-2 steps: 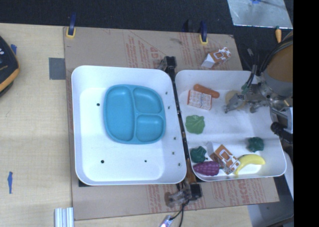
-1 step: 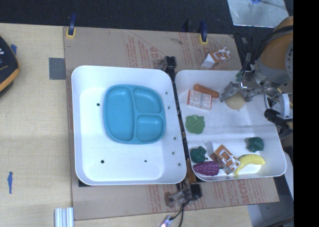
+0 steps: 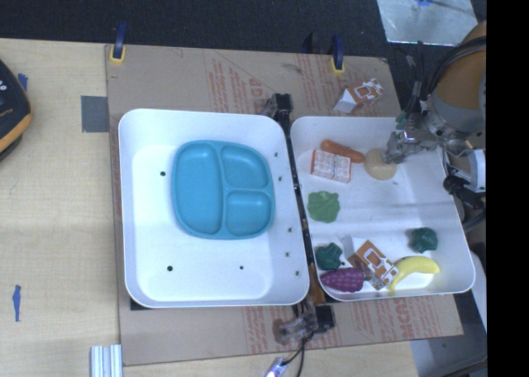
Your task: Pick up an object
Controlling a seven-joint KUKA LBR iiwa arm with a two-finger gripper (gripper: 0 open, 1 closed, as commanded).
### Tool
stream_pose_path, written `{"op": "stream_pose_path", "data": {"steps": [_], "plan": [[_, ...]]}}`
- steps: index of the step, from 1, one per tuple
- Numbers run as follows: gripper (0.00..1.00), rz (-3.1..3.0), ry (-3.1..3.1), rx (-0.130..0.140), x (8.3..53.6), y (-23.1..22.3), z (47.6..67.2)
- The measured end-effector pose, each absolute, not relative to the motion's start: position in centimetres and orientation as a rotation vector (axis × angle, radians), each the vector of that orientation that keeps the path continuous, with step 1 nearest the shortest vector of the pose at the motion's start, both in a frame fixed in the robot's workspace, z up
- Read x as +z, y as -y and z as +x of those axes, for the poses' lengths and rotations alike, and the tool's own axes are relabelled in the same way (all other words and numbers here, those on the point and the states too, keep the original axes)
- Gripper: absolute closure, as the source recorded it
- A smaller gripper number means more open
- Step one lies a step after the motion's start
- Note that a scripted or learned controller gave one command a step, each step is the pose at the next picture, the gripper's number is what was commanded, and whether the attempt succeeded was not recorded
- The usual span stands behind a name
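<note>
Lighting: bright, even, from overhead.
Shadows: soft, faint beside the blue tray [image 3: 223, 189].
Glare: white bins [image 3: 140, 202] nearly washed out.
Focus: mildly soft throughout; small items lack detail.
Background: dark at top.

Two white bins on the surface: left bin [image 3: 132, 202], right bin [image 3: 446, 202]. One blue divided plate [image 3: 221, 189] in the left bin. The right bin holds one orange sausage-like piece [image 3: 342, 150], one white-and-red packet [image 3: 331, 167], one beige round piece [image 3: 381, 167], three green pieces [image 3: 323, 206] [image 3: 328, 255] [image 3: 424, 240], one purple piece [image 3: 342, 280], one orange-and-white carton [image 3: 375, 261] and one yellow banana [image 3: 415, 268]. A second small carton [image 3: 359, 96] lies on the surface beyond the right bin's far edge.
</note>
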State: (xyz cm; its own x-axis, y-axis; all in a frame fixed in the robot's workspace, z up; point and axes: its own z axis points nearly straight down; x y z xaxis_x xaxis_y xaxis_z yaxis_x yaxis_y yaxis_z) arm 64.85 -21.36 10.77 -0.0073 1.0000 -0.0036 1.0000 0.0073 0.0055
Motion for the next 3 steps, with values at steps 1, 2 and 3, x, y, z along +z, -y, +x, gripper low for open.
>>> {"op": "stream_pose_path", "data": {"steps": [1, 2, 3], "plan": [[0.0, 2.209, -2.227, 0.001, 10.7, 21.3, 64.8], [0.0, 2.215, -2.229, -0.003, 9.2, 16.0, 64.0], [0.0, 2.216, -2.228, -0.002, 9.2, 14.5, 65.7]]}}
